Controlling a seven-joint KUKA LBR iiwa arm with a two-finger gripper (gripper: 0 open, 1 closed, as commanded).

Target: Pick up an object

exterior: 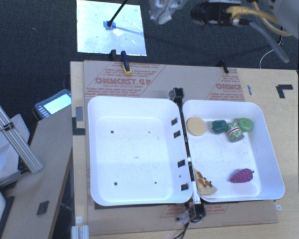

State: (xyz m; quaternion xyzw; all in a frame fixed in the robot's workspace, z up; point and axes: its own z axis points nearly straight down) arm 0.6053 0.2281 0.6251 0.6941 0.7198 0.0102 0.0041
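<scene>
gripper (164,13) sat at the view's top edge, grip state impossible to tell | purple grape bunch (241,176) lay far below it, toward the right bin (268,140) near corner, apart from other toys | likely light, stiff, bumpy plastic; pinch across narrow middle

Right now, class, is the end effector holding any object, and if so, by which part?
Nothing is held. The end effector sits above the bench's far edge, with no object between its fingers; all the toys lie in the right bin.
</scene>
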